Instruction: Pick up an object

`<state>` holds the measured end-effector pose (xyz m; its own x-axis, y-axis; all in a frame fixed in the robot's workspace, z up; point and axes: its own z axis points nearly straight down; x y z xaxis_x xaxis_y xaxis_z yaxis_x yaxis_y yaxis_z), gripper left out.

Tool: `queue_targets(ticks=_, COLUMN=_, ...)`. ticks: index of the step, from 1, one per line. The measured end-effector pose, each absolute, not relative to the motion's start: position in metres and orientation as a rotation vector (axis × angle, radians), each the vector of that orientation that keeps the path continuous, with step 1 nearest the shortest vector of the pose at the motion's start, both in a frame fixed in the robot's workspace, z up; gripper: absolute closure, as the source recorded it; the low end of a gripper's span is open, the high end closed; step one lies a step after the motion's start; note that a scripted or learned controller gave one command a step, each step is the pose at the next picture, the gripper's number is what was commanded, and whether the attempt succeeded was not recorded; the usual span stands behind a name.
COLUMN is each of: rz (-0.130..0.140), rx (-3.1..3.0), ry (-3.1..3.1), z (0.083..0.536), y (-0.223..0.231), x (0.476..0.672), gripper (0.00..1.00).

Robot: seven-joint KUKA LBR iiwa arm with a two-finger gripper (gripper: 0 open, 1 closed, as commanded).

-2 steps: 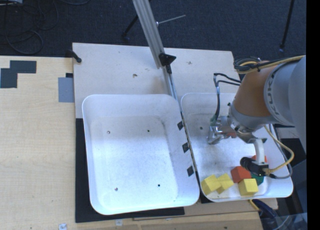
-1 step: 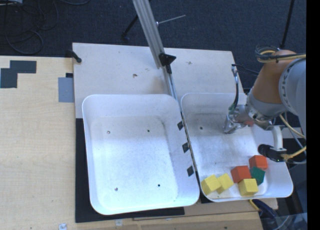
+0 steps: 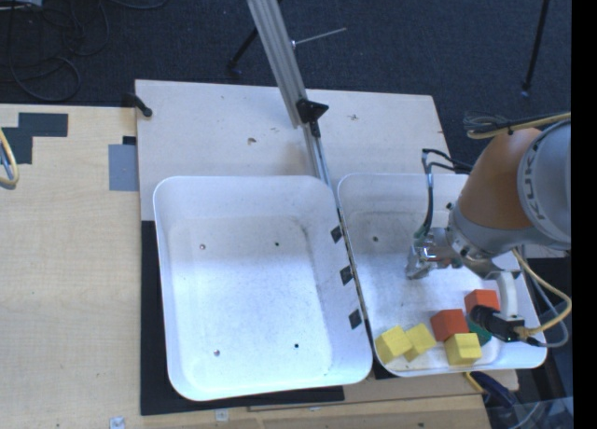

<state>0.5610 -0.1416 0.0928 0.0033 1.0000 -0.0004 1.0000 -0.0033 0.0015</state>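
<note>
Robot hand hangs over the right bin, grip state impossible to tell; small blocks, seemingly light and rigid, cluster at five o'clock, best pinched across flat faces.

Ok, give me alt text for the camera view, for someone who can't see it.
The grey arm reaches in from the right, its gripper over the right bin. At that bin's near end lie yellow blocks, a red block, an orange block and something green. The left bin sits beside it.
</note>
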Motion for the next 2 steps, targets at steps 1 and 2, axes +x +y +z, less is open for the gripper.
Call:
queue_targets(ticks=1, rz=0.006, rx=2.220, ry=2.215, z=0.093, y=-0.145, x=0.510, gripper=1.00)
queue_targets(ticks=2, rz=0.006, rx=2.222, ry=2.208, z=0.094, y=-0.133, x=0.494, gripper=1.00)
